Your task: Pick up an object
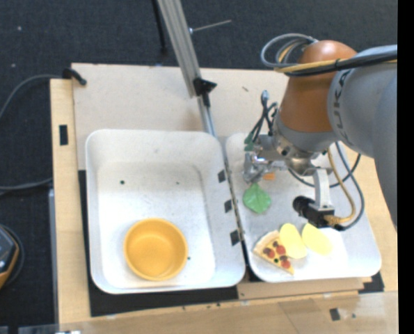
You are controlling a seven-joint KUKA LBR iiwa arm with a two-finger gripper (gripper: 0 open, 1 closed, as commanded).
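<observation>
Two white bins side by side, and the gripper (259,167) hangs over the right bin (363,252), close to the wall it shares with the left bin (144,165). Honestly I can't tell whether the gripper is open or closed: from this angle the wrist and a tangle of cables sit right on top of it, and all I get is a bit of shiny metal. Nothing visibly sits in its grip. Just below it in the view, on the camera side, lies a flat green piece (257,200), leaf-shaped as far as I can make out, and whether the two touch is too close to call. Further toward the camera and slightly to the right of the gripper is a toy pizza slice (272,252) with red dots, and two yellow pieces (318,239) lie beside it, one overlapping the slice's edge so part of the slice is covered. Well off to the gripper's left, in the other bin, a yellow bowl (155,249) stands upright near the front wall. The arm (373,106) comes in from the right with its orange band (314,96) above the gripper, and the frame edge cuts it off. A metal rail (181,37) slants down behind the bins, its top cut off too.
</observation>
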